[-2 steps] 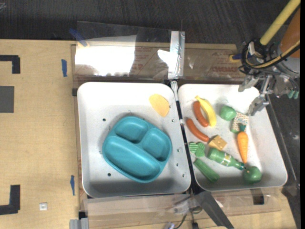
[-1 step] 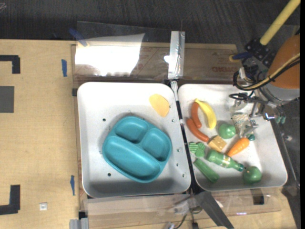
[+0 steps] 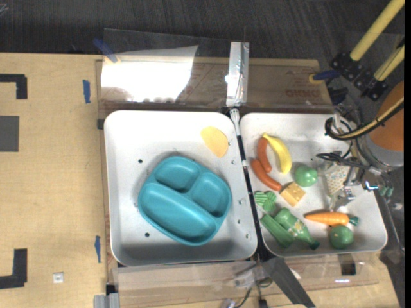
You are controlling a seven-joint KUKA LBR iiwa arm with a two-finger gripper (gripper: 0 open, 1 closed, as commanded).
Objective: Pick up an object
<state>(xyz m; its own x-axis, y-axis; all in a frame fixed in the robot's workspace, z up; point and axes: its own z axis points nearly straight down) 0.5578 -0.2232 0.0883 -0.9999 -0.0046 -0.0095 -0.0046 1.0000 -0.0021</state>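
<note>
The gripper (image 3: 341, 188) is hanging low at the right edge of the right bin (image 3: 302, 122), just above the carrot (image 3: 327, 219); whether it is spread or closed, I cannot tell, and nothing is visibly lifted in it. Around it the toys are lying on the bin floor: a green ball (image 3: 341, 236) beside the carrot, another green ball (image 3: 306, 175), a cheese cube (image 3: 293, 192), a banana (image 3: 279, 151), a sausage (image 3: 264, 173) and green vegetables (image 3: 286, 224). In the left bin (image 3: 122, 133) a blue divided plate (image 3: 185, 197) and a yellow piece (image 3: 215, 140) are sitting. The pick looks barely begun: grasping and lifting are remaining.
</note>
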